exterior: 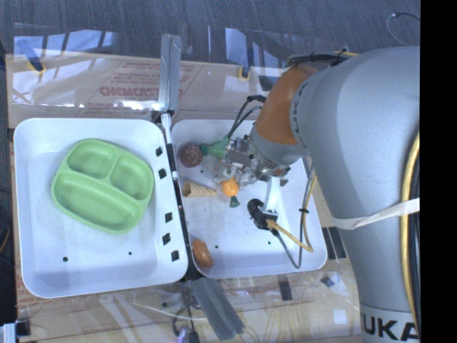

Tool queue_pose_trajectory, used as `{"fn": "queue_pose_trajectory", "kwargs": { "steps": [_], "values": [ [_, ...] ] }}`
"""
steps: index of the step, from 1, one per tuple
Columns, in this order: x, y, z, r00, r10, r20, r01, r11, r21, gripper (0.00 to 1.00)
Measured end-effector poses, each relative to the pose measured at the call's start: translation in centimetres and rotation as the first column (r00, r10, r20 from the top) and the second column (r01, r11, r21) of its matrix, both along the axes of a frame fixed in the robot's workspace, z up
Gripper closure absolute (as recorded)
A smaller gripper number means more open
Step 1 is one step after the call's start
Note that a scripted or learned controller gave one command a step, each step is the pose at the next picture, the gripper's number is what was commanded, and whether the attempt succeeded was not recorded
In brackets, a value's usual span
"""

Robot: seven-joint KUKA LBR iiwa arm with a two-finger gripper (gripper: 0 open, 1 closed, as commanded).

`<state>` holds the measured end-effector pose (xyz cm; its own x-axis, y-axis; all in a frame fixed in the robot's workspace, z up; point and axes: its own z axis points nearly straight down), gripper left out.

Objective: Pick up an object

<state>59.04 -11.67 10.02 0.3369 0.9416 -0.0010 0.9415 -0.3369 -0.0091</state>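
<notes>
My gripper (235,168) hangs low over the upper middle of the right bin (285,259), reaching in from the right. A small orange ball (229,187) lies directly below its tip, touching or nearly touching it. A tiny green piece (233,201) sits just under the ball. A brown round object (191,153) and a green toy (214,148) lie to the left of the gripper. A pale yellow piece (198,189) rests by the bin's left wall. An orange-brown lump (201,252) sits in the near left corner.
The left bin (43,263) holds a green divided plate (103,184). A black and yellow cable (275,227) trails from the wrist across the right bin's floor. The arm's grey body (357,141) covers the bin's right side.
</notes>
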Motion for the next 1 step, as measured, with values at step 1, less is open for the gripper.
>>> {"fn": "queue_pose_trajectory", "kwargs": {
  "steps": [1],
  "values": [
    [4.50, 3.89, 9.22, 1.000, 0.030, 0.007, -0.030, 1.000, -0.001, 1.00]
  ]
}}
